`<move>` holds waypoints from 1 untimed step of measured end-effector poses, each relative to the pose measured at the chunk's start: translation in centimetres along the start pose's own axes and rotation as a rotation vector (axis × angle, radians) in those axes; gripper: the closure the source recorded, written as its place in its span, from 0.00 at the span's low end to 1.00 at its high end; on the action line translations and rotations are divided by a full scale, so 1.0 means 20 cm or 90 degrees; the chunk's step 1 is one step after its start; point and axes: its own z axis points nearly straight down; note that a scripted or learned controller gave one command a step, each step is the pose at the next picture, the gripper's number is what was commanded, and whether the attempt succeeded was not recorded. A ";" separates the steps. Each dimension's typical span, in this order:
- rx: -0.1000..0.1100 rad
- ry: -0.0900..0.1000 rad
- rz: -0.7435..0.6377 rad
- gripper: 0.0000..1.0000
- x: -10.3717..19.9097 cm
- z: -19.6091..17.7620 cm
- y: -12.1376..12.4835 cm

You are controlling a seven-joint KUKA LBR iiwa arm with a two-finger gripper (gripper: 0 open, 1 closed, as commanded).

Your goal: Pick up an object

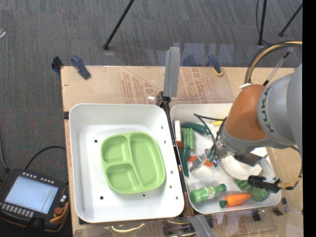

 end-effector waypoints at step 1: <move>-0.001 -0.001 0.130 0.00 -0.06 0.00 0.08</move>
